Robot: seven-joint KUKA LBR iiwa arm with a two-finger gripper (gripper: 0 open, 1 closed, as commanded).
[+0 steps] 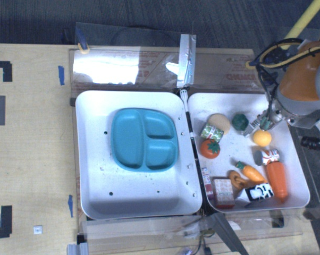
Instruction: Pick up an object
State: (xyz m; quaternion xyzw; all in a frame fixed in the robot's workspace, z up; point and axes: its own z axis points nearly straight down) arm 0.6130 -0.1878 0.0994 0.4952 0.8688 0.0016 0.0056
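Note:
My gripper (pixel 261 124) hangs over the back right of the right bin (pixel 301 166), low down and just above a small yellow-orange fruit (pixel 262 138). A dark green ball (pixel 240 122) lies just left of it. The grey arm with its orange band (pixel 302 81) comes in from the upper right. Further toys lie in this bin: a beige potato (pixel 219 121), a green-labelled can (pixel 212 133), a red tomato (pixel 210 149), a small white and red bottle (pixel 270 156), a large carrot (pixel 277 179) and a small carrot (pixel 252 172). I see nothing held by the gripper.
A blue divided plate (pixel 145 139) lies in the left bin (pixel 91 158). Along the right bin's front edge sit a brown box (pixel 222 189), a pretzel (pixel 237 179) and a black and white item (pixel 260 192). A clear plastic panel (pixel 128 65) stands behind the bins.

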